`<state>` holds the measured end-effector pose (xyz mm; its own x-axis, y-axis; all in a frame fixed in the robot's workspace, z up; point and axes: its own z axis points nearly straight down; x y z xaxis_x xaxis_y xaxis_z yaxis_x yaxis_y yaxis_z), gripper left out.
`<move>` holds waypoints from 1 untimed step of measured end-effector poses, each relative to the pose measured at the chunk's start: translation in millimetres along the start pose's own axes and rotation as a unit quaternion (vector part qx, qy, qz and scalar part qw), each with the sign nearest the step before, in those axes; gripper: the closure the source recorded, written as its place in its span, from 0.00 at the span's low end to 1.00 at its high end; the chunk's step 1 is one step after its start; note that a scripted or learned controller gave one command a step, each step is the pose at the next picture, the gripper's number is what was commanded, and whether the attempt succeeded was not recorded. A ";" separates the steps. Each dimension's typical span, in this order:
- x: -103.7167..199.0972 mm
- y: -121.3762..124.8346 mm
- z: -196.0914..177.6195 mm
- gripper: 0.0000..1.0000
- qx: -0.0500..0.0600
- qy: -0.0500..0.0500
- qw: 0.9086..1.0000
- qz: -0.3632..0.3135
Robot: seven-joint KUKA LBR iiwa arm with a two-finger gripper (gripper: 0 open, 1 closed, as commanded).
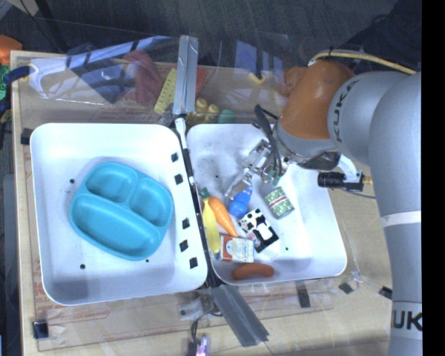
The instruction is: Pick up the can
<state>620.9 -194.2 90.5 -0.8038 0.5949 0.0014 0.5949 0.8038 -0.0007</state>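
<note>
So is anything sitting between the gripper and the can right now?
Nothing visible does. The gripper hangs over the right bin, and the green-labelled can lies just beyond it on bare floor. A blue object lies beside the can, off that line.

Even overhead light, frame slightly soft. Glare washes out the two shallow white plastic bins (52,143). Floor beyond is dim.

We see a bench (322,288) bearing two white bins side by side. The left bin (52,258) and right bin (319,236) touch along a divider, and clear plastic (96,80) lies behind them.
</note>
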 end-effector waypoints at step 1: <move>-29.0 8.7 -39.4 0.00 0.001 0.001 0.977 0.215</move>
<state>649.4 -204.5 129.9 -0.4801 0.8772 0.0019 0.8772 0.4801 -0.0028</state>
